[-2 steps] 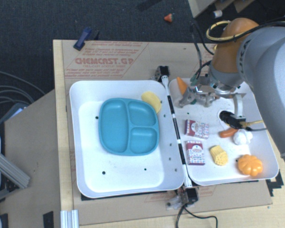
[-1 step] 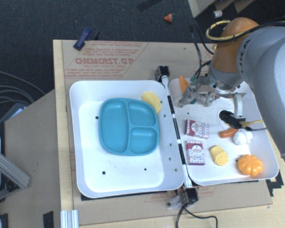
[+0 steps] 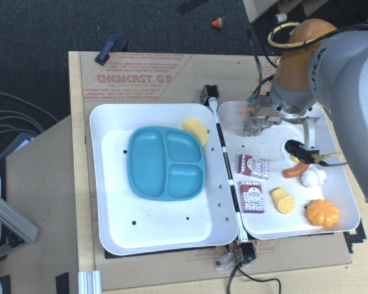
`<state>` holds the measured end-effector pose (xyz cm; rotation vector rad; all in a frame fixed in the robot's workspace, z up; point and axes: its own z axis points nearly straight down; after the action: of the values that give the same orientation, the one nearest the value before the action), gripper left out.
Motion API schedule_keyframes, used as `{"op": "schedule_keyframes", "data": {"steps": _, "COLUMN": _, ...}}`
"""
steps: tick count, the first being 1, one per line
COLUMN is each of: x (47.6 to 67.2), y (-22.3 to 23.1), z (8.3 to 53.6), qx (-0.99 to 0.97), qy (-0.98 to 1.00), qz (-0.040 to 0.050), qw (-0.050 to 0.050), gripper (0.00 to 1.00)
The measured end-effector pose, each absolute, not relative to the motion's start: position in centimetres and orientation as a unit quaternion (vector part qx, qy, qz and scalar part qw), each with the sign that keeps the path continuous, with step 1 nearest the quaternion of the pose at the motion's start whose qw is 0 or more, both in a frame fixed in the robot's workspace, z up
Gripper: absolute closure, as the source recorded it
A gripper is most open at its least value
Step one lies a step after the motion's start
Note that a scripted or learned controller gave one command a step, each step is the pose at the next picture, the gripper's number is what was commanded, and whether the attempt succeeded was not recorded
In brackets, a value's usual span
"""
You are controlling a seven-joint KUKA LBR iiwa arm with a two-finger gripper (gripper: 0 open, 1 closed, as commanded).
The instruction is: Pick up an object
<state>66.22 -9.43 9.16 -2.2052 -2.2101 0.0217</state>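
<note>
The big grey arm with the orange band (image 3: 303,45) comes in from 2 o'clock. Its gripper (image 3: 256,122) hangs low over the far left corner of the right white bin (image 3: 257,222). I cannot tell if the gripper is wide or narrow, and nothing can be seen held in it.

The things to pick lie in the right white bin. Two small red and white boxes sit near the bin's left wall. The upper box (image 3: 254,166) lies with its long side going from 9 to 3 o'clock. The lower box (image 3: 252,198) is just below it, at 6 o'clock. A yellow toy corn cob (image 3: 283,200) is just beside the lower box, at 3 o'clock from it. An orange toy pumpkin (image 3: 322,213) sits near the bin's near right corner. An orange toy carrot (image 3: 293,171) points from 8 to 2 o'clock, touching a small white lump (image 3: 313,177).

In the left white bin (image 3: 110,225) lies a blue plastic plate with three parts (image 3: 167,163). A pale yellow soft lump (image 3: 196,129) touches the plate's edge at 1 o'clock. Both bins rest on the light brown surface (image 3: 141,78).
</note>
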Motion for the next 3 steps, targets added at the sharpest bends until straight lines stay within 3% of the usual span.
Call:
{"op": "schedule_keyframes", "data": {"steps": 1, "x": 66.21, "y": -9.43, "z": 9.14, "qx": -0.706, "qy": -0.708, "qz": 0.0071, "qw": 0.01, "gripper": 0.0}}
{"op": "schedule_keyframes", "data": {"steps": 3, "x": 66.29, "y": -9.45, "z": 8.51, "qx": -0.707, "qy": -0.707, "qz": 0.0078, "qw": 0.008, "gripper": 0.0}}
